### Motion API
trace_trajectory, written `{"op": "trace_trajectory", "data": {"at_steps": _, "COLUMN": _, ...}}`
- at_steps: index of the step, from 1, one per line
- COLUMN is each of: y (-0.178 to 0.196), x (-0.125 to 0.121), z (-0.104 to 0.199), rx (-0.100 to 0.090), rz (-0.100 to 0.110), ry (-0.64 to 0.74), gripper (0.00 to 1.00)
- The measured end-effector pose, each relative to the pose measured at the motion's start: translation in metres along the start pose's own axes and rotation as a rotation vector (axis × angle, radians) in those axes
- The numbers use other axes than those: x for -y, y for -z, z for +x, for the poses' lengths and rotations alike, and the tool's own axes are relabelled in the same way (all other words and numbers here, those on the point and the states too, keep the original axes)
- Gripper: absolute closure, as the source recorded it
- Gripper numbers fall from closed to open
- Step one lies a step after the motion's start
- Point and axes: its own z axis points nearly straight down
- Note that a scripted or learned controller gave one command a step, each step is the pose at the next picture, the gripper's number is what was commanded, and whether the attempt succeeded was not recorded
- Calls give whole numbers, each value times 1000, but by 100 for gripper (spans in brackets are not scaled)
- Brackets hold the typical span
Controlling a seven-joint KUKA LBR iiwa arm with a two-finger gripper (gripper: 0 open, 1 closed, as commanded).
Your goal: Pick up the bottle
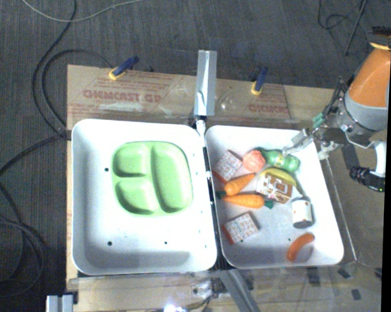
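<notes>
Gripper (298,142): at the right bin's (332,216) upper right, above its rim; finger state cannot be told. Bottle (281,160): green, lying in the right bin's upper part, just below the gripper, beside a pink ball (253,160). Left bin (89,225): green divided plate (153,177).

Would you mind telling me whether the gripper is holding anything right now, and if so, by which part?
Nothing is visibly held. The gripper sits at the right bin's upper right, just above the green bottle, with nothing seen between its fingers.
</notes>
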Motion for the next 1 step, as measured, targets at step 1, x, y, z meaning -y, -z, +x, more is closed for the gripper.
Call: {"op": "trace_trajectory", "data": {"at_steps": 1, "y": -111, "x": -26, "z": 4, "rx": -5, "rz": -6, "ry": -165, "gripper": 0}}
